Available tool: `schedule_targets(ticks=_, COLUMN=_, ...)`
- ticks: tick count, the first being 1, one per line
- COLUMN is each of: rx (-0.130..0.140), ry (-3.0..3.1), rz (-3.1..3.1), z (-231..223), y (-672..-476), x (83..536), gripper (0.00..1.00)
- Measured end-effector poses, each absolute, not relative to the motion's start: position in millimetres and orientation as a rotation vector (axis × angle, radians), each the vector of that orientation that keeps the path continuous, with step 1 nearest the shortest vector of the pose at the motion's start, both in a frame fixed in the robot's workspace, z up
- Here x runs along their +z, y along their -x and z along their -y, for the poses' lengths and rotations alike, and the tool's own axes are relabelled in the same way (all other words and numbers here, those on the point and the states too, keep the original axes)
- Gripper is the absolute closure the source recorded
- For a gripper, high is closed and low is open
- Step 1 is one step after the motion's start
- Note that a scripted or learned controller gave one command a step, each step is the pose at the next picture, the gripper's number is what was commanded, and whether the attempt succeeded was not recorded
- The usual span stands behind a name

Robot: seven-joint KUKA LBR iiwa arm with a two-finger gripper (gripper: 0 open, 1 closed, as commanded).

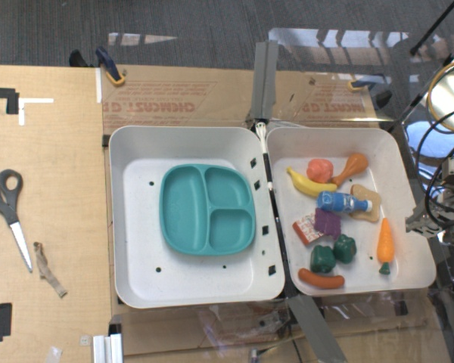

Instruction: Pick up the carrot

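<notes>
The carrot (pixel 384 245) lies untouched in the right bin (pixel 408 172), at about four o'clock from that bin's middle, close to the right wall. It points its green top toward six o'clock and stands a little apart from the other toy food.

At nine o'clock from it lie a blue bottle (pixel 340 201) on a slice of bread (pixel 367 200), a purple block (pixel 327 222) and two green peppers (pixel 333 254). A sausage (pixel 321 280) lies at seven o'clock near the front wall. A banana (pixel 310 184), a tomato (pixel 320 169) and an orange drumstick (pixel 349 168) sit toward eleven o'clock.

The left bin (pixel 129 203) holds a teal divided plate (pixel 208 209). Scissors (pixel 11 210) rest on the bench at nine o'clock.

Grey metal and cables show at the right edge, at three o'clock from the carrot, but whether that is the gripper, and how it is set, I cannot tell.

As I judge it, nothing of the pick is done: approach, descent, closing on the carrot and lifting all remain.
</notes>
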State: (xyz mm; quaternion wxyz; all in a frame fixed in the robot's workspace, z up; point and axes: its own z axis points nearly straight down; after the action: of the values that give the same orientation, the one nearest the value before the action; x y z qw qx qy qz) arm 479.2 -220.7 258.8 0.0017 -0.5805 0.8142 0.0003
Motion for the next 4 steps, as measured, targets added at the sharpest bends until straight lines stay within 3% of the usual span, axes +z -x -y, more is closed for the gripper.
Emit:
schedule_targets(ticks=1, rx=0.001, ry=2.009, rz=-2.41, z=220.7, y=-479.4, x=269.3, gripper=1.0)
schedule_targets(ticks=4, rx=0.006, ry=2.244, rz=-2.195, z=210.2, y=-478.3, x=237.1, gripper=1.0)
